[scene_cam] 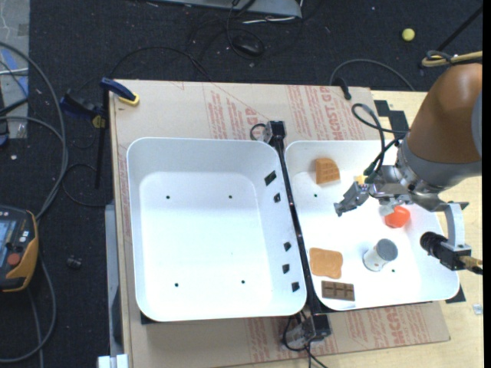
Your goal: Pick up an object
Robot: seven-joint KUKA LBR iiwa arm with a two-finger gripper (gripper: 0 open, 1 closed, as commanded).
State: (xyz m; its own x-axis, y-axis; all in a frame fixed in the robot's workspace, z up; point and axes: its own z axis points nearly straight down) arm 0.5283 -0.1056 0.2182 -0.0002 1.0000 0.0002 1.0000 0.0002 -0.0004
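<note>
A: Nearest to the lens, what do you see?

B: Highest of all is the grey arm with the orange band (453,129). It comes in from the right and bends down over the right white bin (345,232). Its dark gripper (343,205) points to the left and slants down, up and to the left of the small grey cylinder cup (380,254).

A: Is the gripper spread or pressed together?

B: I cannot tell; it is dark and small. I see nothing held in it.

A: Where are the things to pick?

B: All lie in the right bin. The cup stands on its end. The round orange-red ball (397,218) is just above the cup, close under the wrist. The flat tan square piece (326,262) lies to the left of the cup, apart from it. The dark brown ridged bar (337,290) lies below and left of the cup, at the bin's near rim. The orange-brown ridged wedge (327,171) is well above and left of the cup.

A: And the left white bin (199,228)?

B: It lies far to the left of the cup.
</note>
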